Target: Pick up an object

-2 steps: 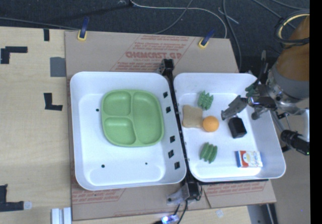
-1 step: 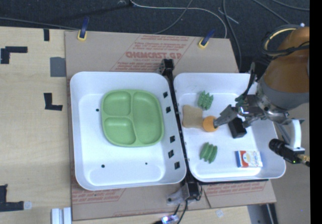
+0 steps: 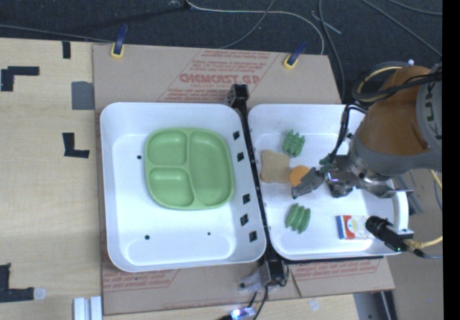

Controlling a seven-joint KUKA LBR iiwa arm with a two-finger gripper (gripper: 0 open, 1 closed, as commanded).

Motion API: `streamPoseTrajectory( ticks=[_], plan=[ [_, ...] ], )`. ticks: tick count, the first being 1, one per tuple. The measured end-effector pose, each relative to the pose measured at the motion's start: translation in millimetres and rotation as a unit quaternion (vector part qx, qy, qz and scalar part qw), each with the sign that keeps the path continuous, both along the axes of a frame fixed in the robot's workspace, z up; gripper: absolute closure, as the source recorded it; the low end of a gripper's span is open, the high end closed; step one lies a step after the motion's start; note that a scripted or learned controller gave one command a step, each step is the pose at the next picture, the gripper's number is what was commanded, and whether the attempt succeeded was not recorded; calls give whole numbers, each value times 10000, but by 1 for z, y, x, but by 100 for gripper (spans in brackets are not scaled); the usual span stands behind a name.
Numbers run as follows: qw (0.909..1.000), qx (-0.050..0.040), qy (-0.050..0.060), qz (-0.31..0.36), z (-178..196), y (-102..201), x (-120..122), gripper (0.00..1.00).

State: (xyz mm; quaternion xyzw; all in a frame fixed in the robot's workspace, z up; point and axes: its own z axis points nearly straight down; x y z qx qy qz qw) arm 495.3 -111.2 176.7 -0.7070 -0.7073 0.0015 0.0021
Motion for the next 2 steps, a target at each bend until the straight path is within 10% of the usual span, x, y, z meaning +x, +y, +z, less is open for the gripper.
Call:
streamPoseTrajectory(
  ticks=[1, 2],
  plan=[
    [10000, 1, 9, -5, -52, -3, -11, 0],
    [10000, 4, -6, 6, -39, -2, -9, 100]
  ],
)
